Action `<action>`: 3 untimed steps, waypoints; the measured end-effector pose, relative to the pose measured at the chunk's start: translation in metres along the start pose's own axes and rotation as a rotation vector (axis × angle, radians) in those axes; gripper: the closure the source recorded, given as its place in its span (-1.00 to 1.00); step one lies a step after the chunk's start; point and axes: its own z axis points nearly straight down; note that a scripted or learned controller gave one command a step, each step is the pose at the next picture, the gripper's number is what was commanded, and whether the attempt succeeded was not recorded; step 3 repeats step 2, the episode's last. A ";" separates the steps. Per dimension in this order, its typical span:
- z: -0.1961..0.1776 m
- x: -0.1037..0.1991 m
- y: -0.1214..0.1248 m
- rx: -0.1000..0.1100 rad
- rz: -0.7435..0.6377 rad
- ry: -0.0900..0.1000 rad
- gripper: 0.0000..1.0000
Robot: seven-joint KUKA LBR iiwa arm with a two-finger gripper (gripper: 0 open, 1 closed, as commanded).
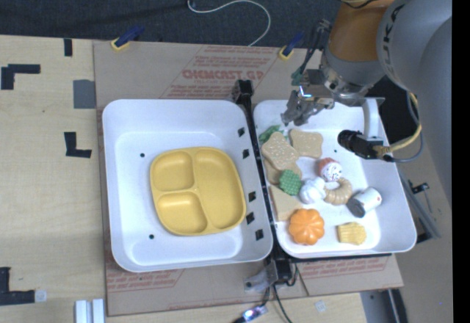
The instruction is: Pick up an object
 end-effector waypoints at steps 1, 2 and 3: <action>0.005 0.010 0.001 0.003 0.000 0.000 1.00; 0.003 -0.006 -0.007 0.002 0.003 0.000 1.00; 0.003 -0.006 -0.007 0.002 0.003 0.000 1.00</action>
